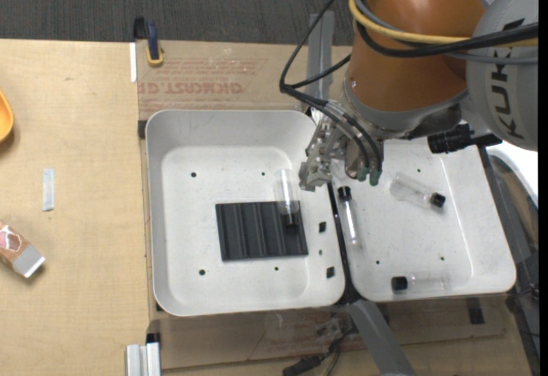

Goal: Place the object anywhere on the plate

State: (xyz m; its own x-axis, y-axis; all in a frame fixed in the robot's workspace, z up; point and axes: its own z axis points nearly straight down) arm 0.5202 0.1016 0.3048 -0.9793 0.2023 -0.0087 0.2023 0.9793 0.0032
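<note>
A black ribbed plate (257, 230) lies flat in the left bin (171, 194), towards its front. A clear tube with a black cap (286, 197) lies by the plate's far right corner. Its capped end rests on the plate and its clear end sticks out over the bin floor. My gripper (332, 165) hangs over the seam between the two bins, just right of and slightly behind that tube. Nothing is seen held in it. The orange band and grey wrist hide the area behind it.
The right bin (479, 220) holds three more clear tubes with black caps: one near the middle (417, 193), one along the left wall (347, 218), one at the front (418, 283). Small items lie on the bench at far left (19, 253).
</note>
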